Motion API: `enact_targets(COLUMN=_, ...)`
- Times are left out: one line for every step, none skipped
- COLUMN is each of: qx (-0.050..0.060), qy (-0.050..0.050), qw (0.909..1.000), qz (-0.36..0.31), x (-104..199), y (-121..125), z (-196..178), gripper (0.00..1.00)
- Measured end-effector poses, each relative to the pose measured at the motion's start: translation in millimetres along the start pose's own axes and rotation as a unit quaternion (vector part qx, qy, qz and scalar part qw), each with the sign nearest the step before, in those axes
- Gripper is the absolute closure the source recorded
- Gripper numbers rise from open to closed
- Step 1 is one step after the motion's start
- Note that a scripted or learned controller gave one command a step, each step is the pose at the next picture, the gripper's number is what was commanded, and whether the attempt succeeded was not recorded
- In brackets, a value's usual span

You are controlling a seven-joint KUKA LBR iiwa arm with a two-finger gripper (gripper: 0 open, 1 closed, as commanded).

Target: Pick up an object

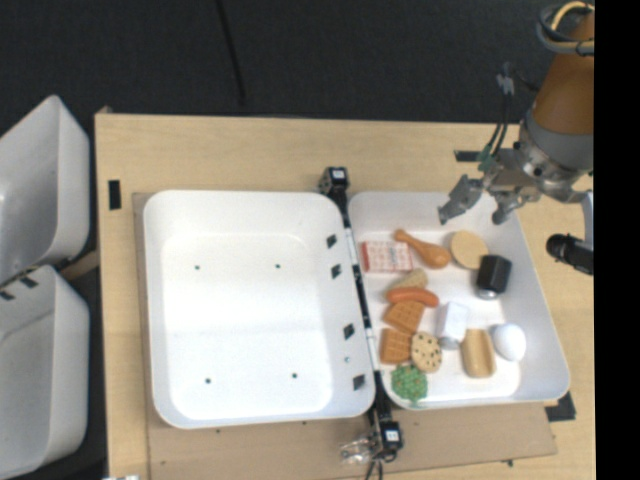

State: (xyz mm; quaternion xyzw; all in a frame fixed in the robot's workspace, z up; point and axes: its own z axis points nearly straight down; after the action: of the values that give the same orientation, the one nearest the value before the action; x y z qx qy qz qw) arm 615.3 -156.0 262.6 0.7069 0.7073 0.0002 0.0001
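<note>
so the gripper [482, 200] has its two fingers [456, 202] spread apart with nothing between them, hanging over the far rim of the right bin [545, 308], up around 1 o'clock in the camera view. Looks like it's parked high and splayed so it can drop onto something, but that's my guess.

Closest stuff below it, toward 6 o'clock from the fingers: a round tan cookie [466, 249] and a drumstick [423, 248] just beside it at its 9 o'clock. A small black cup-like thing [491, 274] sits near the cookie at 5 o'clock. Further out there's a red-and-white packet [386, 257], a sausage [412, 296], waffle pieces [403, 317], a bread roll [478, 353], a white egg [509, 342], a chip cookie [426, 352] and some green lettuce [409, 381] down at the near edge.

Everything's crowded into that bin, many bits touching, so a clean pinch could be tricky. The left bin [250, 303] sits at 9 o'clock of it
</note>
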Motion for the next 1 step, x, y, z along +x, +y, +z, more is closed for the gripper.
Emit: enact_targets(qx=0.008, qy=0.002, qw=1.0000, qz=-0.002, x=60.8, y=-17.7, z=154.7, gripper=0.00)
